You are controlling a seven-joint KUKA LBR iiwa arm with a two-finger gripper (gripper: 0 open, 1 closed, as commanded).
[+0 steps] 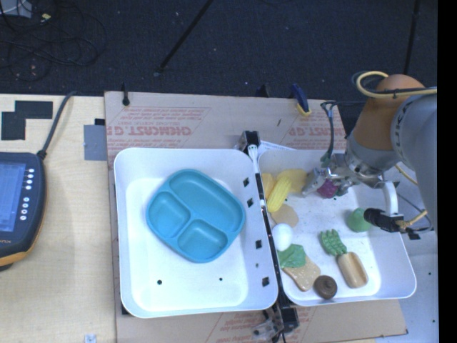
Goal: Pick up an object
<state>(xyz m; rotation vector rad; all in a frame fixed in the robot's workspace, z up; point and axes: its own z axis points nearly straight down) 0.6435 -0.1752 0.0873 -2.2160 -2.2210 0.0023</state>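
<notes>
The arm (403, 131) runs off the right edge, so its base is out of sight. The gripper (330, 181) is a blurred tangle over a purplish object (328, 189) too small to identify. On the left, the teach pendant (18, 206) is cut by the frame.

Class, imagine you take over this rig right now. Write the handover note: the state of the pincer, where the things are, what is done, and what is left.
Pincer: low in the far part of the right bin, at a small purple thing; whether it grips it cannot be told from here.
Things: the right bin holds a corn cob, a white egg, a carrot, a green ball, a slice of toast with a green leaf and a brown round piece. The left bin holds a blue divided plate.
Done: arm has reached the toys.
Left: confirm a grip, then lift one thing clear.
</notes>
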